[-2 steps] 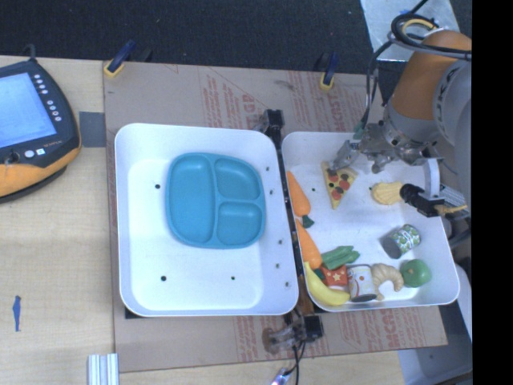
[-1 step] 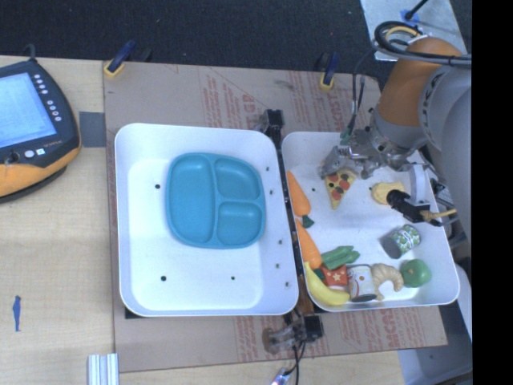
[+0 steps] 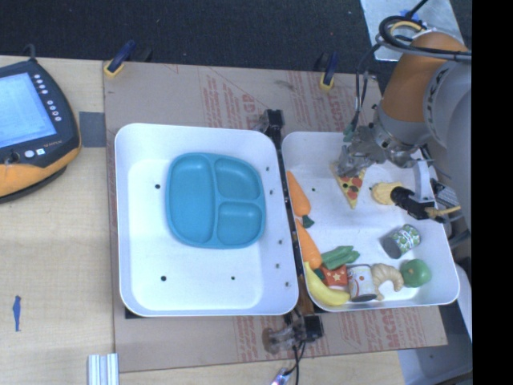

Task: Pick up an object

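Observation:
My gripper point(image 3: 353, 165) hangs low over the far part of the right bin point(image 3: 365, 144), reaching in from the right. Directly beneath its tip lies a pizza slice point(image 3: 351, 189), pointing toward the front; whether the gripper touches it I cannot tell. Further objects crowd the right bin: an orange carrot point(image 3: 298, 194) along the left wall, a second carrot point(image 3: 309, 249), a green pepper point(image 3: 340, 256), a yellow banana point(image 3: 322, 290), a small can point(image 3: 365, 284), a beige piece point(image 3: 389, 274), a green lime point(image 3: 415, 273) and a silver-green can point(image 3: 401, 240).
The left bin point(image 3: 136, 239) holds a blue divided plate point(image 3: 215, 199). A teach pendant point(image 3: 28, 131) lies on the bench at the far left. Clamps point(image 3: 119, 57) grip the cardboard's far edge. A yellow piece point(image 3: 385, 192) lies right of the pizza slice.

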Tool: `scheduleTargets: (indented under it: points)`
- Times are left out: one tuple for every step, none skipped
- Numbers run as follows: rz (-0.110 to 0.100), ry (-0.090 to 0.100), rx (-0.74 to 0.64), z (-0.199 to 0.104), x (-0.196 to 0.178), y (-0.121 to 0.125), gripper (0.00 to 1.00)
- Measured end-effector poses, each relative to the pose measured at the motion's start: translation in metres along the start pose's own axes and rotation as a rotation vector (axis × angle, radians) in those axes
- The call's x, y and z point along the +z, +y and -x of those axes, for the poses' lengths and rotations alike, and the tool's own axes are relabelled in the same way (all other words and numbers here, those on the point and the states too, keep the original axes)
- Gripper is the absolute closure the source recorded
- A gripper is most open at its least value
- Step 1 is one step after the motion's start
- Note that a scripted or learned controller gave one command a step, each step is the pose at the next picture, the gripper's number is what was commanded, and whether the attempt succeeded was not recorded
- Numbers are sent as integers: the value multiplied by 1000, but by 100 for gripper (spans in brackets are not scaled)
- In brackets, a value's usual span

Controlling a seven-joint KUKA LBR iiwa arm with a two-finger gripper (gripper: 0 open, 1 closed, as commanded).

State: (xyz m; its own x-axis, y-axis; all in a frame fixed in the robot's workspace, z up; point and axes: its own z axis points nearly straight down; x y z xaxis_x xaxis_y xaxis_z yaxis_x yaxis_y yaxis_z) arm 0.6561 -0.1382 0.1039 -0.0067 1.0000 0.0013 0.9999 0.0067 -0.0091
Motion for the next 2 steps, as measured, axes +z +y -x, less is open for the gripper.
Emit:
scheduleTargets:
  points:
    - [0, 0, 0, 0, 0, 0, 0]
    - [-1, 0, -1, 1, -10, 0, 100]
